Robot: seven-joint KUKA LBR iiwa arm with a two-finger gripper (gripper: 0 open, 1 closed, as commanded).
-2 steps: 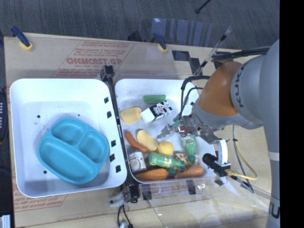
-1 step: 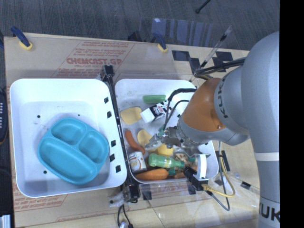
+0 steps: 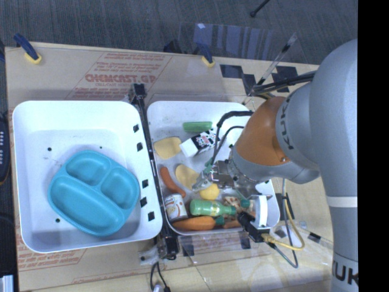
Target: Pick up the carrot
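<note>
Your carrot (image 3: 193,224) lies at the bottom edge of the right bin (image 3: 164,117), low and centre-right in the frame: a smooth orange taper, lying roughly flat along the bin's near wall. Just above it, touching or nearly so, lies a green bottle (image 3: 213,208) on its side, glossy plastic with a paler cap end. To the carrot's upper left stands a small can (image 3: 175,207) with a printed label, just beside it. A second slim orange-red piece (image 3: 168,180), shaped like a sausage or a small carrot, lies slantwise above the can along the bin's left wall.

Look now at the gripper (image 3: 213,178): it sits above the green bottle, over a round yellow fruit-like piece (image 3: 209,192), so the carrot lies below and slightly left of it, with the bottle between them. You cannot tell from this angle how wide the tool stands; nothing shows gripped in it.

Further up the bin you see a pale yellow flat piece (image 3: 186,175), another pale yellow wedge (image 3: 167,146), a black-and-white carton (image 3: 202,142) and a green block (image 3: 197,126) near the top.

The left bin (image 3: 24,181) holds a matte blue divided plate (image 3: 94,190) with three compartments, well apart from the carrot. Both bins rest on a brown cardboard-covered bench (image 3: 109,72).
</note>
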